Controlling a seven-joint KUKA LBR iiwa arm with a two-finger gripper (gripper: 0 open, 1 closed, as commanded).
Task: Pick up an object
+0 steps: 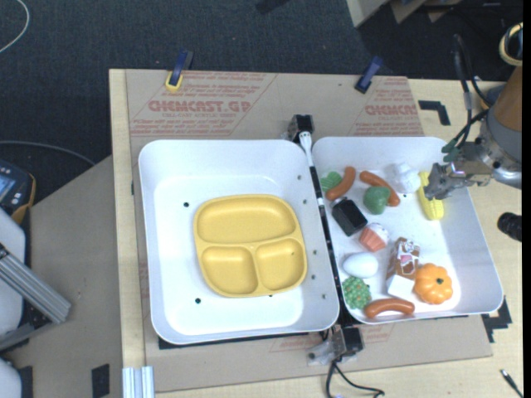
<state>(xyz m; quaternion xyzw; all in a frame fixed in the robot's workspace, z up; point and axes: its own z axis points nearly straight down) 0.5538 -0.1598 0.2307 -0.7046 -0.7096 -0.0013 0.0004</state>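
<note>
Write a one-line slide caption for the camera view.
Claw poised over yellow corn in the right bin of toy food; yellow divided plate in the left bin.

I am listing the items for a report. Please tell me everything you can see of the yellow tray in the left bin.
The tray is pale yellow and looks like smooth plastic, with rounded corners. It has three compartments: one wide one along the far side and two smaller ones on the near side. Nothing lies in them. It lies flat, turned slightly, about in the middle of the left bin, resting on its white floor. It touches nothing else.
</note>
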